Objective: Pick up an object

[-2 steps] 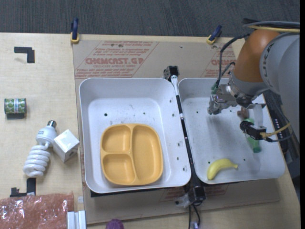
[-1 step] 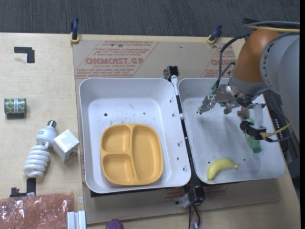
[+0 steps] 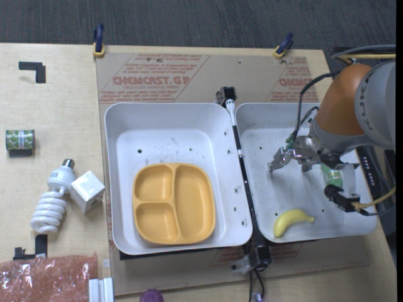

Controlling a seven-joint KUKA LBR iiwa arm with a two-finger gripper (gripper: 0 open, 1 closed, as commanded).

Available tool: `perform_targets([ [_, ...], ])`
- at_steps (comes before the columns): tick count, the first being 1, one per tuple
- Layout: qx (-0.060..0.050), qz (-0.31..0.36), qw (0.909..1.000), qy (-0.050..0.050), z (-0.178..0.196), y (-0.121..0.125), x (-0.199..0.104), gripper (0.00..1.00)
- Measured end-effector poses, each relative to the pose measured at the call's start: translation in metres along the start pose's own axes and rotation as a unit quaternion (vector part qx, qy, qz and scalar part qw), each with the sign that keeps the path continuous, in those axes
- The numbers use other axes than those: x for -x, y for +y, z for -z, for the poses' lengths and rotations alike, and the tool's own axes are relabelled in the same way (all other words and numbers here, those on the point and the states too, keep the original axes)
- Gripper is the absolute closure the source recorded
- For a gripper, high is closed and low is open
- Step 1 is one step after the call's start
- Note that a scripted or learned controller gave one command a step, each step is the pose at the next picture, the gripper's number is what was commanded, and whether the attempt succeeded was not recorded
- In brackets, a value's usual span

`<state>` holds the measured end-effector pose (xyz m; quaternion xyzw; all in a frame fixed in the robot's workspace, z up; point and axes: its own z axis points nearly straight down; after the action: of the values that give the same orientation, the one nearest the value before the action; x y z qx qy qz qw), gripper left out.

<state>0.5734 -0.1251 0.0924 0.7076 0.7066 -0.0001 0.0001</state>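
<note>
The arm (image 3: 359, 106), grey with its orange band, rises closest to the lens and reaches in over the right bin (image 3: 264, 128). That bin is the landmark here. Just beside it, on its left, sits the left bin (image 3: 126, 124), and in that bin lies a yellow divided plate (image 3: 174, 202) with three compartments. Inside the right bin, near its front wall, lies a banana (image 3: 291, 221), the only loose thing there and the likely target. Above the bin's middle hangs the gripper (image 3: 279, 162), its metal tips pointing toward the bin's left wall; nothing sits between them, but whether the claw is open or closed I cannot tell from this angle. A small green-labelled item (image 3: 333, 178) shows under the wrist, too hidden to name.

The risk, as I judge it: the gripper stands well apart from the banana, so a straight descent would meet bare floor. The banana's curved, smooth skin could also roll or slip out sideways under an off-centre pinch.
</note>
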Motion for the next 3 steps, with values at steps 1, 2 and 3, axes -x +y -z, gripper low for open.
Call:
perform_targets([
  [1, 0.0, 0.0, 1.0, 0.0, 0.0, -0.087, -0.018, 0.0],
  [2, 0.001, -0.001, 1.0, 0.0, 0.01, -0.085, -0.018, 1.0],
  [3, 0.001, 0.0, 1.0, 0.0, 0.0, -0.055, -0.031, 1.0],
])
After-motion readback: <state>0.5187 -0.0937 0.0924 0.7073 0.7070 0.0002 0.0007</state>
